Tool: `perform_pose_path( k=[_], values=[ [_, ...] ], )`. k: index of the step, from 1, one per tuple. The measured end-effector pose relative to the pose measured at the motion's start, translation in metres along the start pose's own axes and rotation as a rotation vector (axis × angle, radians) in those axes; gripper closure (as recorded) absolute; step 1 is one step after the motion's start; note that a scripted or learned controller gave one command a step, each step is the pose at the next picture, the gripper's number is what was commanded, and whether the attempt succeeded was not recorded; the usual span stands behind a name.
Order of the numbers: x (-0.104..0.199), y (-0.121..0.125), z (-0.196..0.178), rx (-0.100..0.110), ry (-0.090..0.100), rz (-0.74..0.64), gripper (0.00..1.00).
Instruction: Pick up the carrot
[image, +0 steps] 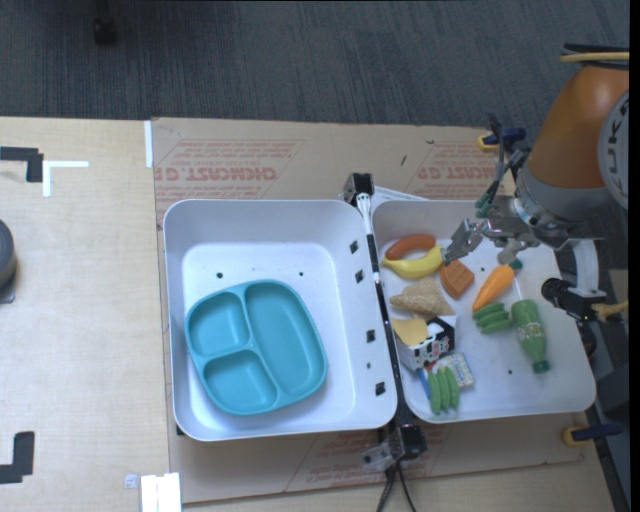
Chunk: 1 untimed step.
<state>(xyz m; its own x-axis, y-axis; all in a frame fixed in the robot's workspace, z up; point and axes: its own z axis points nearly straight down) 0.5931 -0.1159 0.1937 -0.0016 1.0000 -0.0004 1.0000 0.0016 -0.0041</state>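
Two shallow white bins are seen side by side on a bench covered with brown cardboard. In the left bin (200, 225) a teal divided plate (256, 346) is laid, with three compartments, slightly turned. The right bin (560, 395) is crowded with toy food. The carrot (493, 286), orange with a small green top at its far end, is found lying at a slant in the right half of that bin, its green end pointing up toward the arm. Just to its left an orange block (457, 278) is placed, and further left a yellow banana (415, 264) is seen with a red sausage (411, 245) just beyond it on the far side. Nearer than the banana a tan wedge of bread (421, 298) is laid, and below it a yellow slice of cheese (408, 329), a black and white toy (433, 347) and green pea pods (443, 388). Beside the carrot's near tip a small green vegetable (490, 318) is set, and to the right of that a green bottle (531, 336) is lying on its side. The arm (585, 130) is reached in from the right, and the gripper (482, 238) is held over the far part of the right bin, just above the carrot's green end and the orange block. Whether the jaws are open or closed cannot be told, and nothing is seen between them.
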Motion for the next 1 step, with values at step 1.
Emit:
perform_pose_path(
  k=[1],
  values=[
    [-0.0313,-0.0148,0.0921,-0.006,-0.001,-0.183,0.0]
  ],
)
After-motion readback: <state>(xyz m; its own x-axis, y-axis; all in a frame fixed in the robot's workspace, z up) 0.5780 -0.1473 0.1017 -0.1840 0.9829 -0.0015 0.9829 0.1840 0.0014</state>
